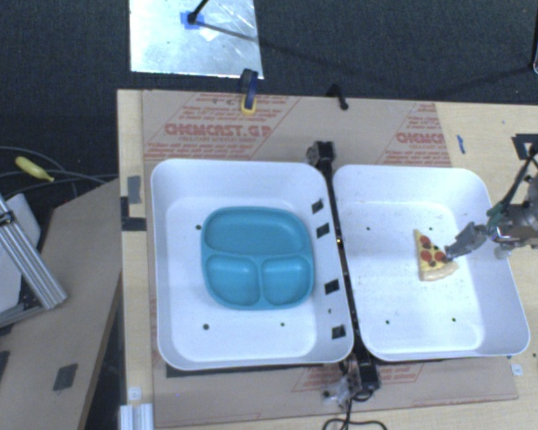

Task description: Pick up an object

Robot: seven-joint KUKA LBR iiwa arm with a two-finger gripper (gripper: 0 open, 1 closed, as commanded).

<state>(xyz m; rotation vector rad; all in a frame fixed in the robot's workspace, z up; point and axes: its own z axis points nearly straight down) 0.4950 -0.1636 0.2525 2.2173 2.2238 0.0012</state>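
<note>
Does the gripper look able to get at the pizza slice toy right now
Probably yes. The gripper is already at the pizza slice's right edge in the right bin, with nothing between them.

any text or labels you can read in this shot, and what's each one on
"CHEMCAST GP", red print on the brown protective sheet behind the left white bin.
Similar red print on the same sheet behind the right white bin, running at a slant: too blurred to read.
No print shows elsewhere.
</note>
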